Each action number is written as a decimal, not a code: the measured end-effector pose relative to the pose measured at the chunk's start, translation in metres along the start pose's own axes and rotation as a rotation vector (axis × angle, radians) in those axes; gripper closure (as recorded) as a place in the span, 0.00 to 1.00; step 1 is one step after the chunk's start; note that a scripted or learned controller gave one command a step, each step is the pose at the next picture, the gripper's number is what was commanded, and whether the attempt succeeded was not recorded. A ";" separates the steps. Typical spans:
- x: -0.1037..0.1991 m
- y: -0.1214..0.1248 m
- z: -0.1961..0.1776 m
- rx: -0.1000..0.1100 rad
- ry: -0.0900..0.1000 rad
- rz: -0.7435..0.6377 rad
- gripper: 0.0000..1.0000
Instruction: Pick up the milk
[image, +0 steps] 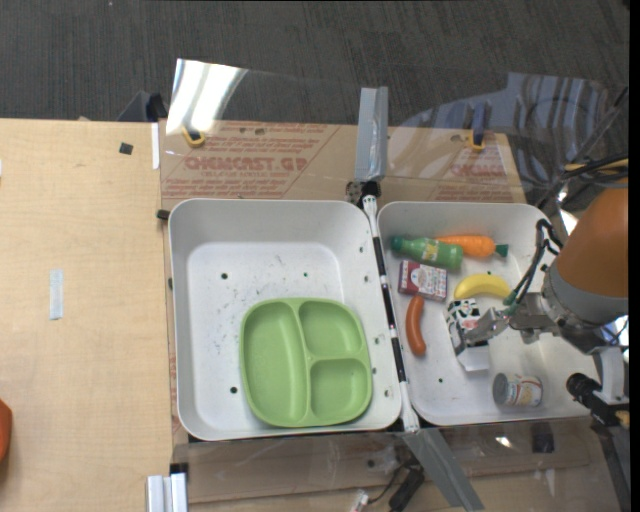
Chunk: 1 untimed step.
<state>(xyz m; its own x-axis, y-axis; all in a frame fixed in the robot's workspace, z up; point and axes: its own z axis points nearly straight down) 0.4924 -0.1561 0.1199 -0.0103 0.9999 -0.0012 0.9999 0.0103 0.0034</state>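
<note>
Milk: carton (466, 319) in the right bin (440, 395), at 6 o'clock from the banana (481, 287).
Jaws: gripper (484, 327) at the carton's 3 o'clock side, touching it; clenched or released, I cannot tell.
Neighbours: sausage (415, 326) at the carton's 9 o'clock, can (517, 390) at 5 o'clock.

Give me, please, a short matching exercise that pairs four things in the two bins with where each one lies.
Things:
1. green divided plate
2. carrot
3. can
4. sausage

Places:
A. far end of the right bin, beside the green bottle
B. near corner of the right bin
C. left bin
D. right bin, by the wall between the bins

Pairs: 1-C, 2-A, 3-B, 4-D
</note>
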 end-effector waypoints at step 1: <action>0.043 0.048 0.014 -0.027 -0.006 0.017 0.00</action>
<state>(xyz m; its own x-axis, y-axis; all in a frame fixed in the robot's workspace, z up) 0.5396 -0.1124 0.1065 0.0064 1.0000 -0.0068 0.9995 -0.0062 0.0305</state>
